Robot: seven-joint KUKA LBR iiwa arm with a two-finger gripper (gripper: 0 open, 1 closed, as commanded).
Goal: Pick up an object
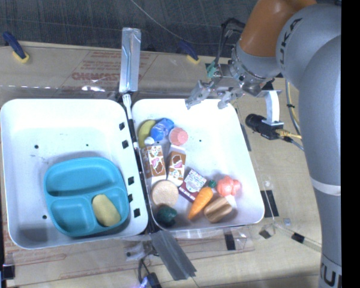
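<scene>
My pincer (pixel 208 98) hangs spread apart and bare over the right bin's (pixel 240 140) far rim. Below lie one carrot (pixel 200 201), two cartons (pixel 165 162); the left bin holds one blue tray (pixel 78 188) carrying one potato (pixel 106 210).

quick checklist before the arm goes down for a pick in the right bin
1. Gripper free of any object: ok, nothing shows between its fingers, which stand spread.
2. Gripper over the right bin: not ok, it hangs at the bin's far rim, away from the items.
3. Targets within the bin: ok, the carrot, tomato and two cartons crowd the near-left part.
4. Room around a target: not ok for the carrot, it touches its neighbours; the pink cup has more open floor on its right.
5. Left bin out of the way: ok, it holds the blue tray with a potato.
</scene>
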